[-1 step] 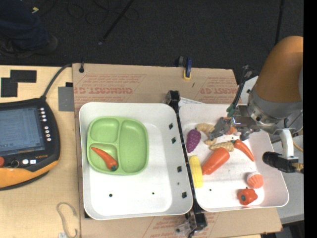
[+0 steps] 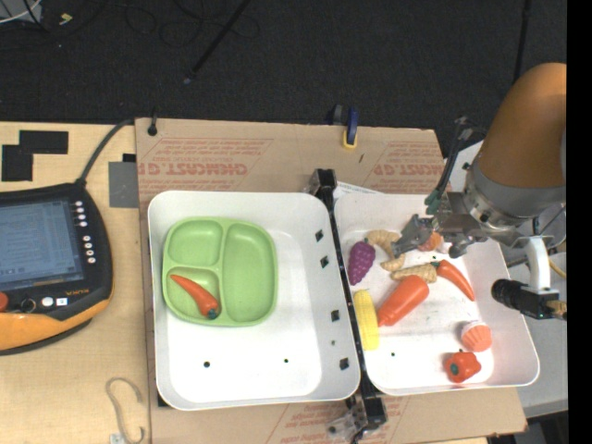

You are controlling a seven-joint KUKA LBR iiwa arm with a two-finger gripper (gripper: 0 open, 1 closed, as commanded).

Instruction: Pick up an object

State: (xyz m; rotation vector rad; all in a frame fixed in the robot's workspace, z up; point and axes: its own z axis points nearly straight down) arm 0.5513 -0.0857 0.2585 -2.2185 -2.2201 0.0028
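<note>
Arm reaching in from your right, its orange band high and the grey wrist angled down over the right bin. Your gripper sits low above the toy food; whether it is apart or together, you cannot tell. Just beneath it lie a tan, knobbly piece and a smooth glossy orange carrot. Nearby you see a bumpy purple grape cluster and a yellow corn cob. In the left bin, a matte green divided plate holds a red chili pepper.
</note>
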